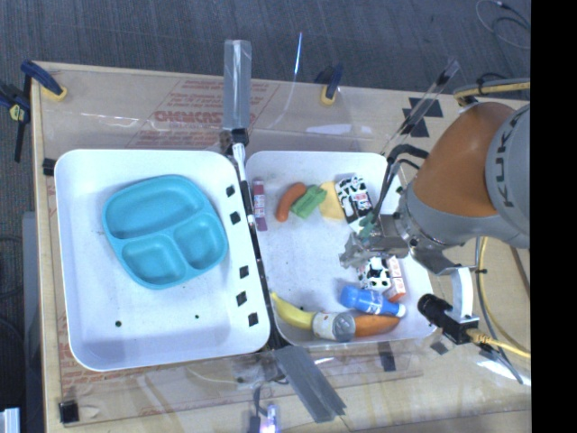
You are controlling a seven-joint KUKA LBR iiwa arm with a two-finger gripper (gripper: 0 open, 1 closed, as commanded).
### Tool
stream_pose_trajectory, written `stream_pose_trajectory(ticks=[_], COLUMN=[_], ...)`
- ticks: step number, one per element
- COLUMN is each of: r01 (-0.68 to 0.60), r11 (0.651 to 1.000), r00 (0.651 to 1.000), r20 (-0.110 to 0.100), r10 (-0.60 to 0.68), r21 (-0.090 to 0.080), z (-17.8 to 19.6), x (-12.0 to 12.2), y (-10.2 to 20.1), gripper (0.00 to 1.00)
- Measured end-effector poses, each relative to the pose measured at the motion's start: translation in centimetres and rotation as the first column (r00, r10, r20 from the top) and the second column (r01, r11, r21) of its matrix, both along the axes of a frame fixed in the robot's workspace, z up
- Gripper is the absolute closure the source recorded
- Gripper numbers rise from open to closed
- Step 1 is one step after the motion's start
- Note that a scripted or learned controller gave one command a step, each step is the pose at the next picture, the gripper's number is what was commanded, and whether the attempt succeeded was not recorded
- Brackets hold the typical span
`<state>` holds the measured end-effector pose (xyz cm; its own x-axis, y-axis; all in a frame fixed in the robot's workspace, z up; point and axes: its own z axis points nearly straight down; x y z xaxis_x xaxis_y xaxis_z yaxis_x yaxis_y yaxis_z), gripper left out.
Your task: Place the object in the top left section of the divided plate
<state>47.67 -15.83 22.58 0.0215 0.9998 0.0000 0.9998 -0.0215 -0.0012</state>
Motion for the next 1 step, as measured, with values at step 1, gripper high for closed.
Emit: stream_pose_trajectory(ticks=[1], r01=[-0.044], r11=[0.999], r00=[0.999], r20=[-0.001], r10=[0.044], r21=[0.002], z=[-1.03], x=[0.03], y=[1.72], gripper=[1.0])
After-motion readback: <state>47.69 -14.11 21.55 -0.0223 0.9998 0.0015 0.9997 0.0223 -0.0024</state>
